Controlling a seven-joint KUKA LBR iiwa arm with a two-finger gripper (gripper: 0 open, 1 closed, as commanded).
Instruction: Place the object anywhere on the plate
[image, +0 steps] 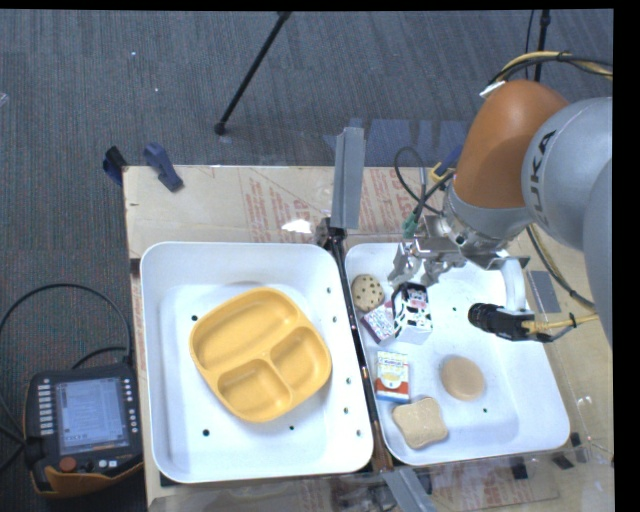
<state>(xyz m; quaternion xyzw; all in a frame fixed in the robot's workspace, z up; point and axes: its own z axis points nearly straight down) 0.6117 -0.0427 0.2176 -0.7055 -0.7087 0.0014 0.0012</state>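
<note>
A yellow plate (260, 353) with three compartments lies in the left white bin (165, 300). My gripper (416, 278) hangs low over the upper left part of the right bin (530, 400). Directly under it stands a black-and-white carton (414, 312), its top touching or hidden by the gripper. Whether the carton is held cannot be made out. A chocolate-chip cookie (366, 292) lies just left of the gripper, and a small pink-and-white carton (380, 325) leans beside the black-and-white one.
The right bin also holds an orange-and-white box (392, 376), a round tan bun (463, 378) and a slice of toast (420, 422). A black cylinder on a cable (500, 320) juts from the arm. A teach pendant (85, 415) sits off the bench at left.
</note>
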